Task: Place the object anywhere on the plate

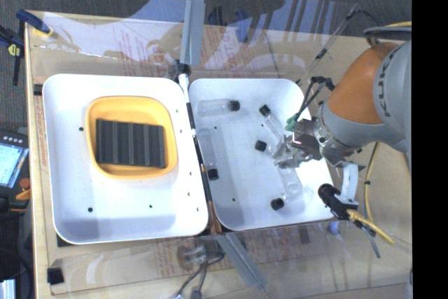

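One arm (371,98) reaching in from right | wrist low over right bin (231,210) | fingers (288,154) state: cannot tell

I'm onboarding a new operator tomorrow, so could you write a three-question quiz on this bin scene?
1. True or false: the yellow plate sits in the left bin.
2. Which bin is the gripper over? A) left bin B) right bin C) neither
3. Fill in: the clear vial near the right bin's top-left corner has a ____ cap.

Key: 1 true; 2 B; 3 black.
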`<state>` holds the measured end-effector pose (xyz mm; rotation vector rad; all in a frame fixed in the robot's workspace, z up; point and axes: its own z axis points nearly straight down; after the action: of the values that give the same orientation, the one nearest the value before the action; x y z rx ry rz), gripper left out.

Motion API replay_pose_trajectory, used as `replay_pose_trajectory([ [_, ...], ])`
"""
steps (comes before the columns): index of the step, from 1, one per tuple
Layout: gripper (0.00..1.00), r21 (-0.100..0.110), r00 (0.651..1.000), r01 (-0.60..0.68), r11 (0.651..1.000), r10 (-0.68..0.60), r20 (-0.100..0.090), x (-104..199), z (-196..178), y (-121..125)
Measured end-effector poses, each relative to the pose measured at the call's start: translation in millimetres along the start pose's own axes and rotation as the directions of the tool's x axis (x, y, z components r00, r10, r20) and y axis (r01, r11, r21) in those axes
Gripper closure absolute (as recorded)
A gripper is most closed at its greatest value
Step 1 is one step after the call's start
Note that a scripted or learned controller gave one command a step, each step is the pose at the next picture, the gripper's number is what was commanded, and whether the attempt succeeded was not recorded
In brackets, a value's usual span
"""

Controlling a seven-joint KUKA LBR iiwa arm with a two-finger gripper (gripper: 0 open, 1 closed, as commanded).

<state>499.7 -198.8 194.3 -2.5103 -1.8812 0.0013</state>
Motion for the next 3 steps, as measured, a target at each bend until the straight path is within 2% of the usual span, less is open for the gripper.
replay_pose_trajectory([
  [1, 1.00, 0.000, 0.994, 0.112, 0.994, -0.112, 0.002, 50, -47, 52],
  [2, 1.00, 0.002, 0.939, 0.343, 0.939, -0.343, 0.001, 102, -35, 60],
  [3, 1.00, -0.002, 0.893, 0.451, 0.893, -0.451, 0.003, 157, -23, 75],
])
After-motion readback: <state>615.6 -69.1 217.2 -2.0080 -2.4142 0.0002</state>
